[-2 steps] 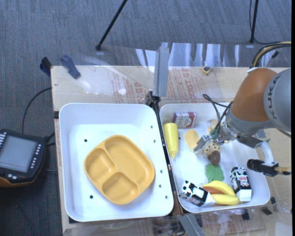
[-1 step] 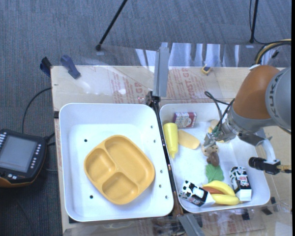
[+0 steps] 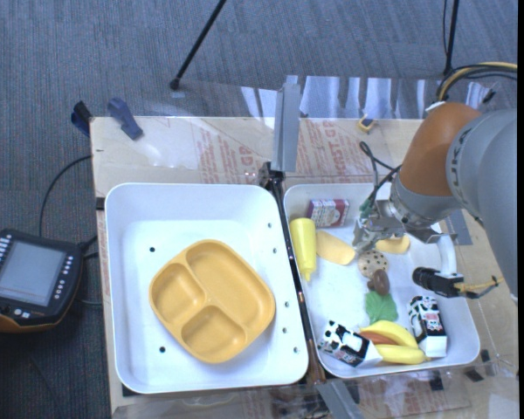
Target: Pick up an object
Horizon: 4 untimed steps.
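**Desk:** Where are the objects to pick from?

**Me:** All in the right bin [image 3: 468, 317]. My gripper [image 3: 367, 236] sits low in the upper middle of it, just beside a pale yellow wedge [image 3: 334, 249] and right above a small tan cookie-like piece [image 3: 375, 260]. I see nothing held between the fingers, and whether they are spread or pressed together I cannot tell; they are too small and dark against the clutter.

**Desk:** What crowds the spot?

**Me:** Plenty. A yellow mustard bottle [image 3: 303, 244] lies along the bin's left wall, touching the wedge. A small red-labelled can [image 3: 327, 211] rests behind it near the back wall. A second yellowish piece [image 3: 394, 244] is just right of the gripper. Below the cookie comes a brown lump [image 3: 380, 280], then a green leaf [image 3: 381, 307]. At the front edge lie a banana [image 3: 400, 353], a red-and-yellow fruit [image 3: 386, 333] against it, and two cow-patterned cartons, one [image 3: 345, 342] on its side at the left, one [image 3: 429, 325] at the right.

**Desk:** And the other side?

**Me:** The left bin [image 3: 127, 234] holds a yellow divided plate [image 3: 211, 298], well apart from my work.

**Desk:** Arm pose?

**Me:** The arm [image 3: 485, 164] reaches in from the right, orange band [image 3: 435, 145] above the wrist, bending down over the bin's back right corner.
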Each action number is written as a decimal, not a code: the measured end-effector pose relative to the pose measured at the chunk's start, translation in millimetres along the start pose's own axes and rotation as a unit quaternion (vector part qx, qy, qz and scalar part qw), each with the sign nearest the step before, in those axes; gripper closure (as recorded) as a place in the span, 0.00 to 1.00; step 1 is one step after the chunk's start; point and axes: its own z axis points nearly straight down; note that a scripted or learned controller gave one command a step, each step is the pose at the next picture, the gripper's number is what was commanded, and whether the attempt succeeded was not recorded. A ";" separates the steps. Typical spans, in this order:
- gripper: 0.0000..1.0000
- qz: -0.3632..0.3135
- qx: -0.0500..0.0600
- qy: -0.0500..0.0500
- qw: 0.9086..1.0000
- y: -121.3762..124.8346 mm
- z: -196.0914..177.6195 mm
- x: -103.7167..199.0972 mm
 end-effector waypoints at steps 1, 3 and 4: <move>0.00 0.000 0.000 0.000 1.000 0.1 -0.2 0.1; 0.00 -0.173 0.001 0.001 0.985 -98.3 0.4 21.5; 0.00 -0.103 0.000 0.000 0.995 -71.5 0.1 -6.0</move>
